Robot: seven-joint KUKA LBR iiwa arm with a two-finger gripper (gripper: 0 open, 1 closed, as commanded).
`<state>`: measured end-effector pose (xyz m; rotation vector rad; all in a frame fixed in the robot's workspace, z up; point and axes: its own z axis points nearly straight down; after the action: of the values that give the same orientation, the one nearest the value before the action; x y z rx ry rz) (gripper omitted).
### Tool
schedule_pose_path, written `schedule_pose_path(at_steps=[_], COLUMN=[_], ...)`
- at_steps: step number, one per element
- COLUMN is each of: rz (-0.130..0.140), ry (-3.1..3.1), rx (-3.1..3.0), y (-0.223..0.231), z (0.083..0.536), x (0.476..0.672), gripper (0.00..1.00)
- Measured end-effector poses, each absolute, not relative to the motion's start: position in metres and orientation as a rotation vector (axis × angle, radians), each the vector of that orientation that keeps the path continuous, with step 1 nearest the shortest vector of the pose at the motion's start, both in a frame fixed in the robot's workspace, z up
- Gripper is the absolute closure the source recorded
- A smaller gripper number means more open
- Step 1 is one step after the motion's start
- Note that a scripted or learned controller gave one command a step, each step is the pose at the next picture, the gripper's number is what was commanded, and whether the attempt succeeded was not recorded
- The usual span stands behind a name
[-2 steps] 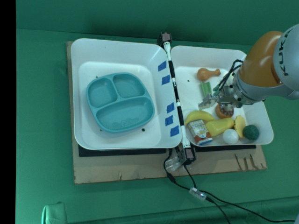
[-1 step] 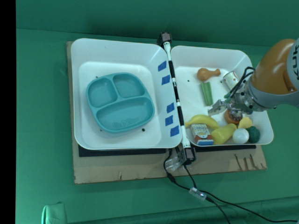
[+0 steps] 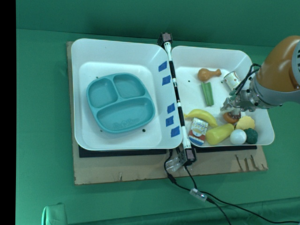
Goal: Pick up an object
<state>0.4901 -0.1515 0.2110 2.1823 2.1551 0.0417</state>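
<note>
The small orange round toy (image 3: pixel 230 117), half hidden at the right bin's (image 3: pixel 220 55) near-right side, sits under the gripper (image 3: pixel 233 108), its opening impossible to judge, and crowding yellow lumpy fruit (image 3: pixel 245 123) could deflect it.

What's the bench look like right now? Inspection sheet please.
Surface: two white bins side by side, left bin and right bin, on cardboard over green cloth.
Job's things: right bin holds banana, green stick, drumstick, yellow bottle, white ball, carton.
Clutter: teal divided plate in left bin.
Gripper: gripper low over right bin's right side.
Cables: black cable runs off the front edge.
Surroundings: nothing seen.
</note>
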Motion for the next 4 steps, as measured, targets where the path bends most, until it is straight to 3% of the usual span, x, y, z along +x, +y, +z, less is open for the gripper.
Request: schedule_pose_path(at_steps=[1,2,3,4], rz=[0.006,0.006,0.009,0.02], ry=[2.208,2.208,2.203,2.187], rx=[2.223,2.223,2.219,2.214], y=[-0.075,-0.076,-0.11,-0.106], z=[0.281,0.281,0.201,0.195], x=[0.469,0.469,0.47,0.473], gripper=[1.0,0.0,0.0,0.0])
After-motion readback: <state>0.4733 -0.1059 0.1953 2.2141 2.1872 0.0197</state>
